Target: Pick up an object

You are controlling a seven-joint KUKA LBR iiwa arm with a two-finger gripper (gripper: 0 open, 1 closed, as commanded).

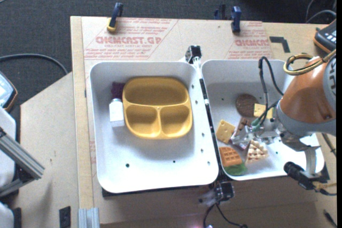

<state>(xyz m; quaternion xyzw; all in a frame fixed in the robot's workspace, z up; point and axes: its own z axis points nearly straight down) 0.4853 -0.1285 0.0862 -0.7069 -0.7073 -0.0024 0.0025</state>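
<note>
The right bin (214,75) holds toy food: a brown round cookie (246,104), a yellow cheese wedge (225,130), a small yellow piece (259,110), an orange waffle (230,156), a green piece (237,170) and a light lattice waffle (257,151). My gripper (247,136) reaches in from the right and sits low in this bin, just above the lattice waffle and right of the cheese wedge. Its tips are among the food pieces. Nothing is visibly lifted.
The left bin (101,131) carries a yellow divided plate (157,107), with a white bottle (116,112) and a dark purple object (117,87) at its left side. Clamps (114,16) hold the board at the back. The arm's orange band (310,96) overhangs the right bin's edge.
</note>
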